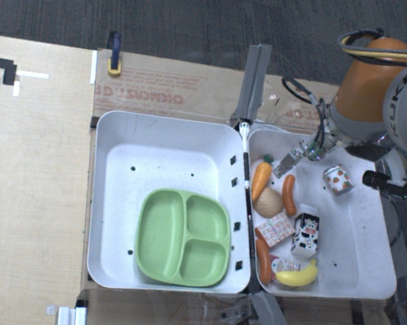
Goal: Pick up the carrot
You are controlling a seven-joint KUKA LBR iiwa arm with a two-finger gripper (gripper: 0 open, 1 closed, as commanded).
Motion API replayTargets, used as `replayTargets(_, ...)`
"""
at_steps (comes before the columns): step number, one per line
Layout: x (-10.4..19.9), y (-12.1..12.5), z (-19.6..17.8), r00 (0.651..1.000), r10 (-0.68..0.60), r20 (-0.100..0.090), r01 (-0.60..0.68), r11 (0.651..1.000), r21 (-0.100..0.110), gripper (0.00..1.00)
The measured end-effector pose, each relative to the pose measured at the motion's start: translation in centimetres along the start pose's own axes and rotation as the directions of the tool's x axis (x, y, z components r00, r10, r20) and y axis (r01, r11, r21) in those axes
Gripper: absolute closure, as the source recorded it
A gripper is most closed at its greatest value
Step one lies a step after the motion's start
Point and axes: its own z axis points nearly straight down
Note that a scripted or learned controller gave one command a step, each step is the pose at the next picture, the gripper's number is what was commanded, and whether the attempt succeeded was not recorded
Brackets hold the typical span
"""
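We look down at a slant on a pale wooden desk bearing two shallow white bins side by side. The left bin holds a green divided plate. In the right bin lies the carrot, orange with a small green top, close against the bin's left wall near the far corner, its green end pointing away from us. Just beside it are a tan rounded piece, perhaps bread, and an orange sausage-like piece; nearer us sit a pink checked packet, a small black and white carton and a yellow banana. The grey arm with its orange band reaches in from the right, and its gripper hangs above the bin's far end, near the carrot but apart from it; we cannot tell whether it is open or closed, and nothing shows in its grasp. We judge the carrot to be a light toy, stiff and smooth, likely to slip or roll, so a hold across its thicker middle seems best, though the wall and the neighbours leave little room. Red printing on the cardboard behind the bins runs upside down and we cannot read it surely.
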Motion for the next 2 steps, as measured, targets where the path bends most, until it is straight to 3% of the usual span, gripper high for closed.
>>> replayTargets(1, 0.5, -0.3, 3.8, 0.998, -0.068, 0.000, 0.068, 0.998, 0.000, 0.00)
replayTargets(2, 0.4, -0.2, 2.7, 0.998, -0.065, 0.003, 0.065, 0.998, -0.003, 1.00)
